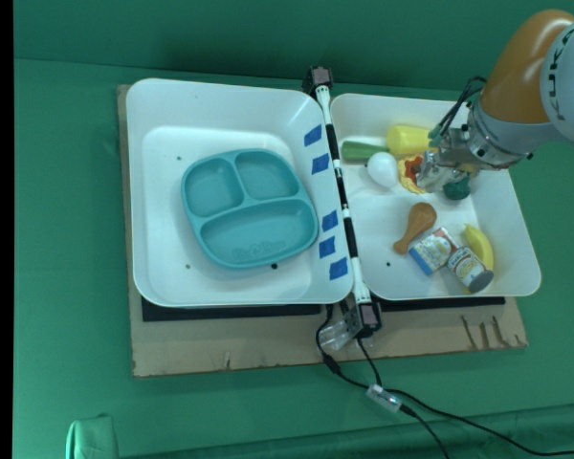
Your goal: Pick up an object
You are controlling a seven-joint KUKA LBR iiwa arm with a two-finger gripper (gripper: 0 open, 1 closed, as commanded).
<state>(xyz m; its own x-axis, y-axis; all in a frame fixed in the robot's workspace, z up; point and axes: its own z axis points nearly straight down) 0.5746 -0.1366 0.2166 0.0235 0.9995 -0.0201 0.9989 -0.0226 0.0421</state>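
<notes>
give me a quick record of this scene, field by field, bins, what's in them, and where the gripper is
left bin: teal divided plate
right bin: corn, egg, drumstick, two cans, banana, small red and dark green items
gripper: low over the right bin's far side, by the red item
grasp: cannot tell

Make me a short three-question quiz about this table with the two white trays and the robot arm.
1. True or false: the teal plate lies in the left bin.
2. Which lies nearest the banana: A) egg B) can C) corn?
3. Fill in: the tool hangs over the ____ bin.

Key: 1 true. 2 B. 3 right.
</notes>
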